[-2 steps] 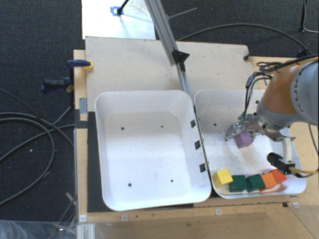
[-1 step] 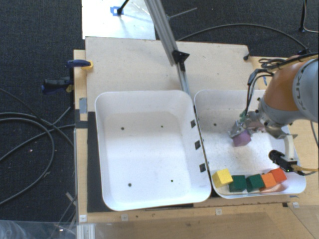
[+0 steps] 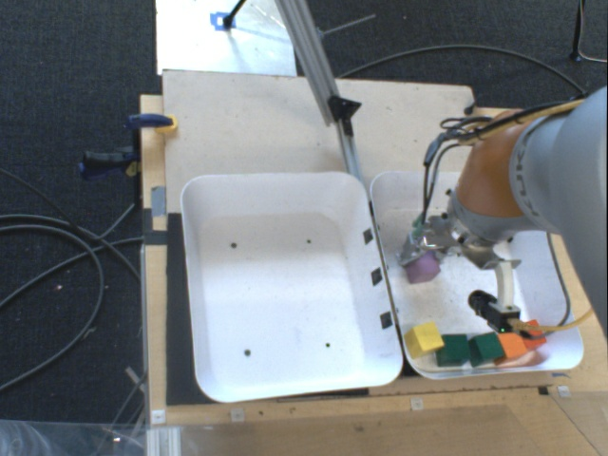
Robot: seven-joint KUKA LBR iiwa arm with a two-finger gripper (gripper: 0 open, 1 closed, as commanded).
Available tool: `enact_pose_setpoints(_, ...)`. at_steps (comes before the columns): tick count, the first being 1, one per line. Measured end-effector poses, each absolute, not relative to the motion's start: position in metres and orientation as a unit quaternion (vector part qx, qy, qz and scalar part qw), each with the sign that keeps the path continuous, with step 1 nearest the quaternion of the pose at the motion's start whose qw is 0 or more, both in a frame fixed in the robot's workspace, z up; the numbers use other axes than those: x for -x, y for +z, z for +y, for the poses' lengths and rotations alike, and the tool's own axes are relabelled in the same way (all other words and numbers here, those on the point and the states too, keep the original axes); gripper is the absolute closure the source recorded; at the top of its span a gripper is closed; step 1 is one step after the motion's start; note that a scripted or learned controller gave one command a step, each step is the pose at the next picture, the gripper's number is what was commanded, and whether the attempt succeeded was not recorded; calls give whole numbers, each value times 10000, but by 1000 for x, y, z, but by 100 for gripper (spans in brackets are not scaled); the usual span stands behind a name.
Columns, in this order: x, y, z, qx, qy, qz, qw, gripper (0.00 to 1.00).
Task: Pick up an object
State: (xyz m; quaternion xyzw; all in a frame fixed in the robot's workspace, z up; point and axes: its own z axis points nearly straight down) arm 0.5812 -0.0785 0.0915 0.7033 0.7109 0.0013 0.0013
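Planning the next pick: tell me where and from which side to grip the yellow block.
Grip the yellow block across its two flat side faces, coming straight down from above. It sits low on the right bin's floor, close to the bin's left wall, with a green block beside it on the right, so a sideways approach looks crowded. Setting the jaws along the freer direction seems safest.

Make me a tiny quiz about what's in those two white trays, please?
1. True or false: the purple block lies in the right bin.
2. Which colour sits leftmost in the row of blocks along that bin's near edge: A yellow, B green, C orange?
3. Fill in: the gripper hangs right above the ____ block.

Key: 1 true. 2 A, the yellow block, then two green blocks and an orange block. 3 purple. The left bin takes no part in any answer.
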Motion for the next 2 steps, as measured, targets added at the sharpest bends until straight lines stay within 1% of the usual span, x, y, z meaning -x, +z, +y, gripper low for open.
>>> enact_pose_setpoints(1, -608, 195, -17, -7031, 42, 7111, 29, 100)
enact_pose_setpoints(2, -581, 190, 70, -7024, 9, 7117, -20, 100)
